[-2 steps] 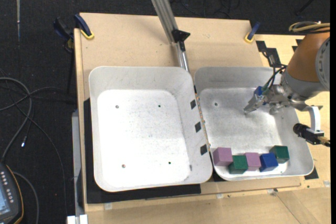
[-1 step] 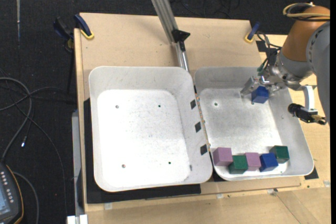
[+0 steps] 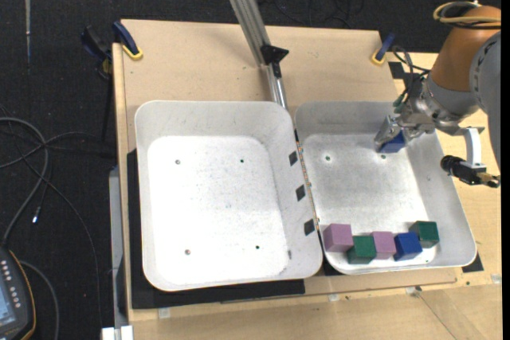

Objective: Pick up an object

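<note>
Sitting between the fingers of the gripper (image 3: 393, 136), a small blue block (image 3: 391, 143) shows at the far right part of the right bin (image 3: 358, 179), just above or on the white floor there; whether it touches the floor cannot be told. The fingers are clamped on the blue block, one on each side of it, with the block's lower edge poking out beneath them.

The arm (image 3: 466, 72) reaches in from the right, its grey wrist tilted down and leftward toward the bin, and its orange band (image 3: 456, 52) sits above the wrist near the right edge of the scene. A yellow cable loop (image 3: 454, 9) curls over the top of the arm.

Along the near rim of the same bin lies a row of five other blocks, close together: a light purple block (image 3: 338, 236) at the left, then a dark green block (image 3: 363, 248), a pink-purple block (image 3: 384, 244), a second blue block (image 3: 407, 244) and a green block (image 3: 427, 232) at the right end. They lie well apart from the gripper.

The left bin (image 3: 215, 195) stands just beside the right one, their rims touching along the middle, where a few dark clips (image 3: 301, 191) sit. Both bins rest on the wooden tabletop (image 3: 199, 64). A slanted metal pole (image 3: 243, 0) comes down from the far side toward the gap between the bins. Blue-and-yellow clamps (image 3: 127, 42) grip the far corners of the tabletop, and black cables (image 3: 36, 163) trail on the dark floor to the left.
</note>
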{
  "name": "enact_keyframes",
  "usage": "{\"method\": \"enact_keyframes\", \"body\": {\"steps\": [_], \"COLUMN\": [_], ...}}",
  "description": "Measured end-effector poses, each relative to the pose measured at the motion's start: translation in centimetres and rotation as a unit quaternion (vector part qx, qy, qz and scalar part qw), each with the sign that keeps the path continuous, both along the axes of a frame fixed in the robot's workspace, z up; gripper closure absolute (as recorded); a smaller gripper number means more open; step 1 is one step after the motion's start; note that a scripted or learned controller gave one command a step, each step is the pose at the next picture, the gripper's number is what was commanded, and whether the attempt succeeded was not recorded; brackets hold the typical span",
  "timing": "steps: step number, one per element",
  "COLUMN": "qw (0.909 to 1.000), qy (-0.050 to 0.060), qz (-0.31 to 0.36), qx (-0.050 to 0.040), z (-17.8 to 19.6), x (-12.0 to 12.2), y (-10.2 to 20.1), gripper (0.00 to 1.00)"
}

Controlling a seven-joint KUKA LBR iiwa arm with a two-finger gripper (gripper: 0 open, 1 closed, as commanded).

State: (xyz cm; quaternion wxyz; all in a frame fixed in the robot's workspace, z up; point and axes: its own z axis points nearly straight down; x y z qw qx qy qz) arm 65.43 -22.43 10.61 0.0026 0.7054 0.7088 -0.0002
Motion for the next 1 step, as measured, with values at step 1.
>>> {"method": "enact_keyframes", "body": {"steps": [1], "qw": [1.0000], "qy": [-0.001], "qz": [0.001], "qx": [0.0010], "z": [-0.77], "x": [1.17], "y": [6.17], "gripper": [1.00]}}
